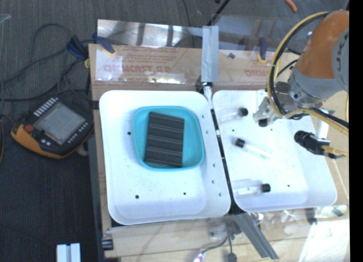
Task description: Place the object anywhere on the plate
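**A dark block on the blue plate, three little tubes next door**

There are two white bins on the surface, side by side. The left bin (116, 187) holds one blue plate (194, 147). The plate has a square shape with round corners. One dark grey block (164, 139) lies on the plate, close to the middle. The block has ridges running along it. It sits all the way inside the plate's rim and is a little tilted.

The right bin (295, 181) holds three small clear tubes with black caps. One tube (231, 113) lies near the top left of that bin. One tube (250, 147) lies near the middle. One tube (249, 187) lies near the bottom. The three tubes are apart from each other, and none of them touches the plate.

One robot arm (320, 48) reaches in from the right, over the top right part of the right bin. It has one orange band. Yellow and black cables loop around it. The end effector (265, 113) hangs over the top of the right bin, near the first tube. I cannot tell what state it is in. I see nothing held in it.

One black part (308, 140) sticks out over the right side of the right bin.

On the floor to the left lies one handheld controller (54, 127) with a grey screen and an orange edge. Behind the bins stands one piece of cardboard (147, 65) with shiny tape on it.
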You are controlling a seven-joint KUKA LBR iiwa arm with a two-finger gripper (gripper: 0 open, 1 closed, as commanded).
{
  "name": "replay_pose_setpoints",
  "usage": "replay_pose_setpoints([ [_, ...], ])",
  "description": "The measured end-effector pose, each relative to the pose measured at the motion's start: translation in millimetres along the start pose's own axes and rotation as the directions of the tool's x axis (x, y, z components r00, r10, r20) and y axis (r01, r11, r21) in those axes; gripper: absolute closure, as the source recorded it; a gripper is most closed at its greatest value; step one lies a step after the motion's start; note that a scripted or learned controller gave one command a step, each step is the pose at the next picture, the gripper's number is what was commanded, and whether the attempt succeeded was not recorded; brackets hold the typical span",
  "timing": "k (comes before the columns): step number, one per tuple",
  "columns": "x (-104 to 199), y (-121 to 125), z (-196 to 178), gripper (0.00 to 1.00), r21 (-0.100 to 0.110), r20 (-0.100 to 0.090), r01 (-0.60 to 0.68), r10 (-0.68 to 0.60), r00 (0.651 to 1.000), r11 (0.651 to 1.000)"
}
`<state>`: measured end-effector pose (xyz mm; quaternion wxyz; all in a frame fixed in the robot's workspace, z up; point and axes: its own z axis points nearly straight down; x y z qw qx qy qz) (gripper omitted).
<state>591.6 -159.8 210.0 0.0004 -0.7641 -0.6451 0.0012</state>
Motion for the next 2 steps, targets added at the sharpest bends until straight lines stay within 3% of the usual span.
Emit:
replay_pose_setpoints([
  [1,73.3,-37.1,24.0,1.00,0.002,0.000,0.035,-0.035,0.999,0.999],
  [2,73.1,-37.0,23.8,0.00,0.001,0.000,0.034,-0.034,0.999,0.999],
])
